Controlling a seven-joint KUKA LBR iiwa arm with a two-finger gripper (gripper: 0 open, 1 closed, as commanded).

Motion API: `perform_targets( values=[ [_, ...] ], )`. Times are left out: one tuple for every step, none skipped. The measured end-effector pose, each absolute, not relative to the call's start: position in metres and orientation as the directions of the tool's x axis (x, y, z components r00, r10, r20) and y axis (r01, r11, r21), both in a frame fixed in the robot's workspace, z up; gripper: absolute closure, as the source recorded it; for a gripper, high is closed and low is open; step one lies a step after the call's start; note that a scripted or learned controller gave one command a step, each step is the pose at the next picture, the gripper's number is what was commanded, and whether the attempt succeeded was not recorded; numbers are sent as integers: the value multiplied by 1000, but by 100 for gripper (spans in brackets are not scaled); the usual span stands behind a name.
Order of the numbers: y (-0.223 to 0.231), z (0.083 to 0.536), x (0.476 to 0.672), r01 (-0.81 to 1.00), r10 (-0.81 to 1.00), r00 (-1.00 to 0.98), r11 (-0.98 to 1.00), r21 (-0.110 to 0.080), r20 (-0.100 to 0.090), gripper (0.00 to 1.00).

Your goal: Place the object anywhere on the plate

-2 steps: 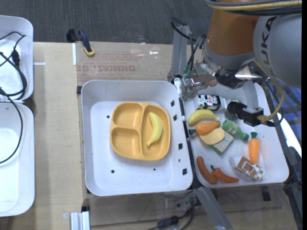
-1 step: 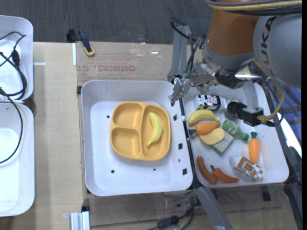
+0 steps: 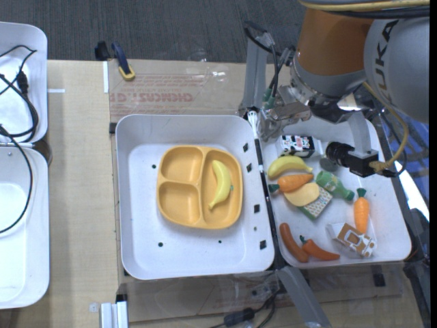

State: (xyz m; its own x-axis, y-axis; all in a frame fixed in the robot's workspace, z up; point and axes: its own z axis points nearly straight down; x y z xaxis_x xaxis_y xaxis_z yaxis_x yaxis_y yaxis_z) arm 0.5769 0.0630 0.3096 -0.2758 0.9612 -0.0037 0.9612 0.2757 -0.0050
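Yellow plastic banana [image 3: 220, 182] is lying in the right compartment of the yellow divided plate [image 3: 179, 203], centre frame, left white bin [image 3: 136, 251]. End effector [image 3: 278, 115] is hovering upper right — finger state can't tell.

Black letters "KUKA" run down the grey arm [image 3: 403, 50] (partly cut off), and reddish mirrored print on the clear sheet [image 3: 167, 91] is not legible.

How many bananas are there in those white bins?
2. One banana lies in the long compartment of the yellow plate in the left bin; another banana tops the toy-food pile in the right bin. Others may be hidden.
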Motion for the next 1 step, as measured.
perform_targets(
  values=[
    [8, 286, 617, 908, 908, -419, 419, -1, -2, 100]
  ],
)
